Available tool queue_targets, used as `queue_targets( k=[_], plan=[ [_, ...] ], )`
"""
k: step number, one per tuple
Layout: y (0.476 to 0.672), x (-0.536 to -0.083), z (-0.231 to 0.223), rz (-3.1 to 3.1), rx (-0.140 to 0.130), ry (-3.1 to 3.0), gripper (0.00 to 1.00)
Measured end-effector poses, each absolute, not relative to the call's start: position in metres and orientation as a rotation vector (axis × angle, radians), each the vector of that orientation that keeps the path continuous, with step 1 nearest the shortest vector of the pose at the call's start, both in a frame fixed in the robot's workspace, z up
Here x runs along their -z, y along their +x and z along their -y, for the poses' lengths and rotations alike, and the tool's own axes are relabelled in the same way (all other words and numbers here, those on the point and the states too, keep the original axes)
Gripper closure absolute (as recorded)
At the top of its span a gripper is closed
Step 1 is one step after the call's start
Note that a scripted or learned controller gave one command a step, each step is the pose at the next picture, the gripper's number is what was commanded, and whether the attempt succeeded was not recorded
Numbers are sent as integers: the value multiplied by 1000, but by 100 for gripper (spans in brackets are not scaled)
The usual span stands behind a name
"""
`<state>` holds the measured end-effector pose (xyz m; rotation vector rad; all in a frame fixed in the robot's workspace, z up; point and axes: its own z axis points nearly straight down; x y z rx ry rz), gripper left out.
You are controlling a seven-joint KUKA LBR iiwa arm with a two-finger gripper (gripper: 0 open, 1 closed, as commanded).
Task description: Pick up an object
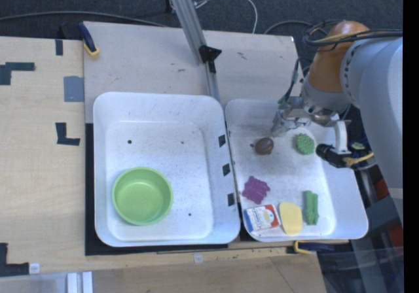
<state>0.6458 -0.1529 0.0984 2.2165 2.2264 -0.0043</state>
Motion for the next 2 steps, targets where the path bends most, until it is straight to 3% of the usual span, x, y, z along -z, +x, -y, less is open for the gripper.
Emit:
queue_targets(
  k=[2],
  plan=[
    [643,-214,150,-2219,-4,2217,100]
  ],
)
